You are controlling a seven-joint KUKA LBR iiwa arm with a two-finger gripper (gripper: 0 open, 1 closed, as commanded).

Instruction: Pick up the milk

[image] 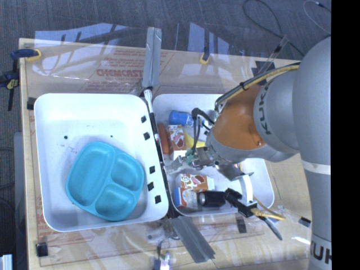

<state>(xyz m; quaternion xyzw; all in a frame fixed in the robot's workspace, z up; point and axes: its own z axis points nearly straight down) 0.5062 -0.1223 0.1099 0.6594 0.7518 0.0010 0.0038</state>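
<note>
Arm (281, 117) reaching in from right, hanging over right bin (264, 189). Pincer (190, 158) sitting low near bin's middle, wrist covering it (can't tell how far open, or whether gripping anything). Milk carton (194, 183) lying flat in right bin's near-left part, just beside pincer, on cam side. Blue cup (180, 117), sausage (163, 139) and small printed box (178, 136) lying toward back. Left bin (50, 128) holding blue divided plate (104, 179). Both bins resting on table (84, 72).
</note>
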